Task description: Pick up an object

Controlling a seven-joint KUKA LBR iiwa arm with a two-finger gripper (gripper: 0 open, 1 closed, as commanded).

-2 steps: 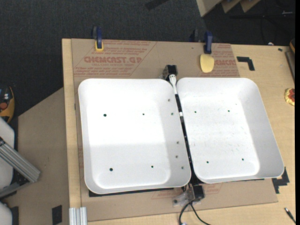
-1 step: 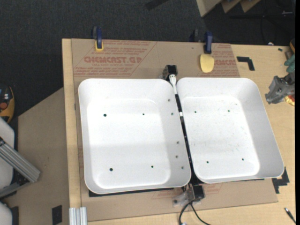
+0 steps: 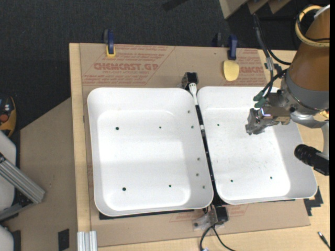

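My gripper (image 3: 255, 124) hangs over the upper right part of the right white bin (image 3: 246, 166), close above its floor. It is a grey metal block below the orange-banded arm (image 3: 310, 61). A small pale yellow object (image 3: 231, 70) lies on the brown board (image 3: 157, 61) just beyond the right bin's far rim, up and to the left of the gripper and apart from it. The left white bin (image 3: 141, 156) sits beside the right one.
Two blue clamps (image 3: 109, 37) (image 3: 232, 45) hold the board's far edge. A black clip (image 3: 189, 79) joins the bins at the far end of their shared rim, another fitting (image 3: 217, 215) at the near end. A black part (image 3: 313, 158) juts over the right bin's right rim.
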